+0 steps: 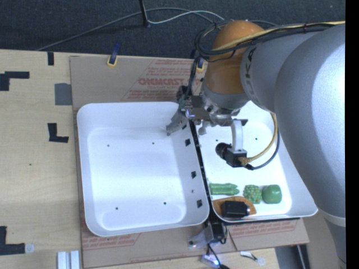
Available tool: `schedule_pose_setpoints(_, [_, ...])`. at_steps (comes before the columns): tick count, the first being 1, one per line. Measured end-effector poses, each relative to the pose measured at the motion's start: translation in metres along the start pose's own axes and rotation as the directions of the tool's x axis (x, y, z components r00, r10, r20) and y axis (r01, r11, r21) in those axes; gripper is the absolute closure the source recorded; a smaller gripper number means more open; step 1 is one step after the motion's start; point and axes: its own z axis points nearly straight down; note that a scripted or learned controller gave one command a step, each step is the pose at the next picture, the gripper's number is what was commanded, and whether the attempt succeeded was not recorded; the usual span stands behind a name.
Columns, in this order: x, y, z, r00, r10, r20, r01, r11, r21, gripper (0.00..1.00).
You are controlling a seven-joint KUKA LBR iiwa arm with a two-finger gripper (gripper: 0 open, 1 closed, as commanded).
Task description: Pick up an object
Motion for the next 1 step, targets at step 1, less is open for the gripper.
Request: schedule_pose_setpoints(1, [0.0371,0.0047,-0.0873,1.0,0.007,0.002,-0.007,1.0,-0.004,0.0])
